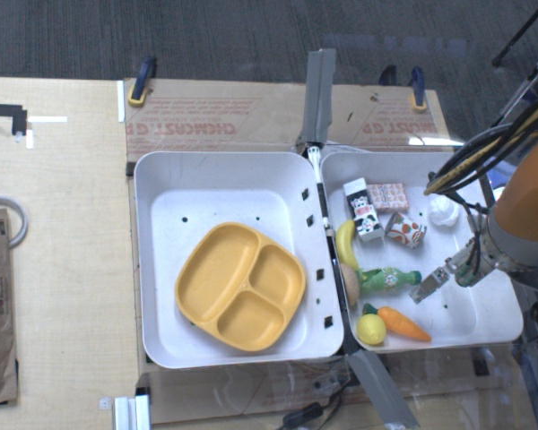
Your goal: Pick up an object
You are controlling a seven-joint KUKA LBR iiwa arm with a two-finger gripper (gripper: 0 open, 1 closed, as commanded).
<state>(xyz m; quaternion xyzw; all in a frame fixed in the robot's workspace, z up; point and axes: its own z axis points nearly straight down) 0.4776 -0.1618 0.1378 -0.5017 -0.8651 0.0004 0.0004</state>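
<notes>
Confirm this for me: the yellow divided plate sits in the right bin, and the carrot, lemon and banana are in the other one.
Not quite. The camera view shows the yellow divided plate in the left bin, not the right. The carrot, lemon and banana are in the other one, the right bin.

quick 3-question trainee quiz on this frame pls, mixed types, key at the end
1. True or false: the yellow divided plate lies in the left bin.
2. Which item lies nearest the gripper?
A. green bottle
B. banana
C. milk carton
3. Fill in: the lemon lies right beside the orange ____ in the right bin.

Key
1. True; the plate has three compartments, with nothing on it.
2. A; the bottle's cap end points towards the gripper.
3. carrot.
</notes>
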